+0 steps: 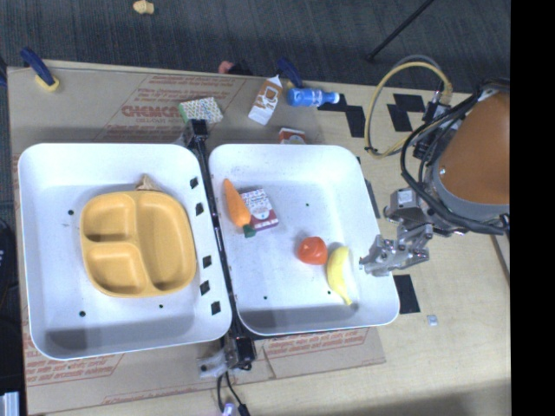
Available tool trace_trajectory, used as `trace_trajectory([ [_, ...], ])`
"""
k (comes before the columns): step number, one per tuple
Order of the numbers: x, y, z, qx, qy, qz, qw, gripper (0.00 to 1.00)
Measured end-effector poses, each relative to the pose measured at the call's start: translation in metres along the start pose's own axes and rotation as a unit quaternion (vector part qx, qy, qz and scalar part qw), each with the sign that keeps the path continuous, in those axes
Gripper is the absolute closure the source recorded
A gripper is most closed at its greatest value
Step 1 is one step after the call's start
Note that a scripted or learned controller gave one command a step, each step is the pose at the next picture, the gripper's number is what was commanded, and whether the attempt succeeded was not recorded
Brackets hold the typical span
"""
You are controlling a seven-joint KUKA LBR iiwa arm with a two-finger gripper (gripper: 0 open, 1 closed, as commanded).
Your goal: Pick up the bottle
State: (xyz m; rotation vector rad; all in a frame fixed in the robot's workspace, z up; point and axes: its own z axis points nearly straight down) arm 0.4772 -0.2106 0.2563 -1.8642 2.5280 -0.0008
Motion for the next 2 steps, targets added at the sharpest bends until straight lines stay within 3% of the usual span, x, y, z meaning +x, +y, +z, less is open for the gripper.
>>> trace_trajectory([
  [1,0.0001,0.0001,-0.0313,0.0,0.0,-0.098,0.9952,1.0],
  [2,-0.0001,0.0,-0.0362,0.0,0.0,-0.156,0.9878,1.0],
])
